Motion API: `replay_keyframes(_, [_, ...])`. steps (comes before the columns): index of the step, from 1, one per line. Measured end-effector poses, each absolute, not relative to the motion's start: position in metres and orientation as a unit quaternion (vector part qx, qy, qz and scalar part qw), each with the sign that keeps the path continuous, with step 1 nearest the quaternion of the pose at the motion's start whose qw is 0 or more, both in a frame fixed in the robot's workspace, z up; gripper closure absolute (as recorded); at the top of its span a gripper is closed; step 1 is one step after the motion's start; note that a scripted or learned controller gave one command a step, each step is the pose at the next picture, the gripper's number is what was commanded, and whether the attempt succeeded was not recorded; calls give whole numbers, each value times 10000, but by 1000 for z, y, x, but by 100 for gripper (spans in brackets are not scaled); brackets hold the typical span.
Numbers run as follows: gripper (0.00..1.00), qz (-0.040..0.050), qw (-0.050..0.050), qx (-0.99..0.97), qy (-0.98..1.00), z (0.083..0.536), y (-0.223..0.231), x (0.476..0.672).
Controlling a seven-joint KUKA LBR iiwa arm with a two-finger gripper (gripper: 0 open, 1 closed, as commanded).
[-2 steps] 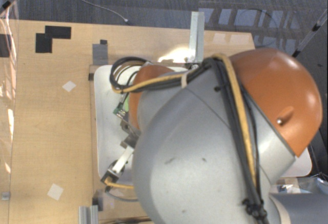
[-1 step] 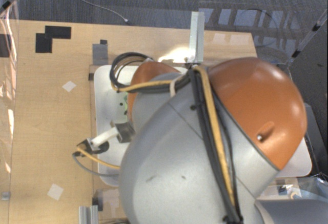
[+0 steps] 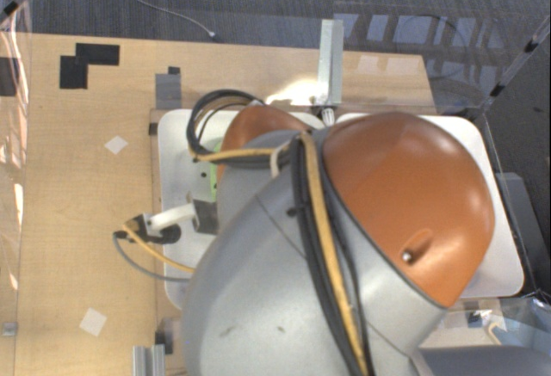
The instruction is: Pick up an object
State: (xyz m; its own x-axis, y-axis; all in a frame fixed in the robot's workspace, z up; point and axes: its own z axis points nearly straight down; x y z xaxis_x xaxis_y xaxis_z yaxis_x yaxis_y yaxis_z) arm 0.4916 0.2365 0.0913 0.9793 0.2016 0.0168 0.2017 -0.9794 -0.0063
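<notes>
My grey arm (image 3: 284, 280) with its orange band (image 3: 405, 194) rises close under the camera and covers most of both bins. A strip of the left white bin (image 3: 172, 168) shows at the arm's left side. The right bin (image 3: 499, 228) shows as a white margin along the arm's right side. A thin green sliver (image 3: 212, 181) peeks out over the left bin beside the arm; what it belongs to I cannot tell. The arm's bulk hides the bins' contents.
Black and yellow cables (image 3: 207, 112) loop off the arm over the left bin, and a yellow cable end (image 3: 142, 237) hangs past the bin's left edge. A metal post (image 3: 331, 60) stands behind the bins. The wooden bench (image 3: 86, 194) lies left, with black markers (image 3: 86, 63).
</notes>
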Motion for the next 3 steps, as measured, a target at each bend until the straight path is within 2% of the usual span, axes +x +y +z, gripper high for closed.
replay_keyframes(1, [100,-14,32,-9643,-2646,90,237,504])
replay_keyframes(2, [100,-79,39,-9948,-1012,91,236,491])
replay_keyframes(3, [100,-38,29,-9771,-2126,91,237,502])
